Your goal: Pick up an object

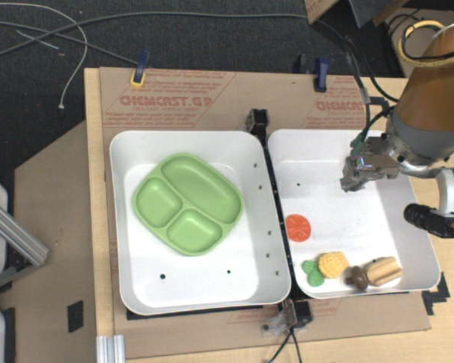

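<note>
Near edge of right bin: three toys in a row, well below the fingers: corn cob (332,264) with green leaf (313,272), wooden piece (374,271) with a dark end just beside it, all lying flat.
Red piece: one, flat and round (298,228), below and left of the fingers, apart from the row.
Gripper: (356,178) over the upper part of the right bin (318,146), pointing down-left; nothing seen between the fingers; gap too blurred to judge wide or narrow.
Progress: nothing lifted yet, by the look of it; choosing, closing and raising all left to do.
Count, right bin: one corn cob, one wooden piece, one red piece.
Count, left bin: one green divided plate (187,203), three hollows, far left of the fingers.
Bins: two, side by side; left bin (136,278).
Clamps: two blue (141,67), beyond the fingers.
</note>
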Available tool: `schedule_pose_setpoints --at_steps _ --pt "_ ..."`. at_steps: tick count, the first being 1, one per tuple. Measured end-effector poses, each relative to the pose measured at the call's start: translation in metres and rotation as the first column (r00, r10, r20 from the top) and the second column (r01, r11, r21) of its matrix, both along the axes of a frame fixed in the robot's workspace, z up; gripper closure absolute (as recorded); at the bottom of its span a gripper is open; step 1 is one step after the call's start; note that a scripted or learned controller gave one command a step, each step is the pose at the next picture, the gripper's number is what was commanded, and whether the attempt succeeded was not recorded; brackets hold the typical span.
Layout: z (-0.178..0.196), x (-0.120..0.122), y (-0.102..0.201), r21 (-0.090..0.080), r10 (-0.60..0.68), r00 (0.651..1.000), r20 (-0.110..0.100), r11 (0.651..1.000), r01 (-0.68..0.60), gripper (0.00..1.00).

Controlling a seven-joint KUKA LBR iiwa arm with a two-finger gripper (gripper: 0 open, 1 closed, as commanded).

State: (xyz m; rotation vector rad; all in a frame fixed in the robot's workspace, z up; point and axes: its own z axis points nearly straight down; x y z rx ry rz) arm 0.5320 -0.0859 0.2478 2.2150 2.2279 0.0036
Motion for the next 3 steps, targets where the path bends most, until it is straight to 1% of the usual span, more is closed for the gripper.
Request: schedule_pose_setpoints --at_steps 1,2,3 --pt "-0.013 0.037 0.047 0.0 0.001 1.0 0.001 1.0 -0.001 1.0" --pt "-0.007 0.067 0.097 0.0 0.001 1.0 0.002 1.0 -0.001 1.0" --pt "-0.019 0.098 0.15 0.001 0.0 1.0 0.001 1.0 0.0 1.0"
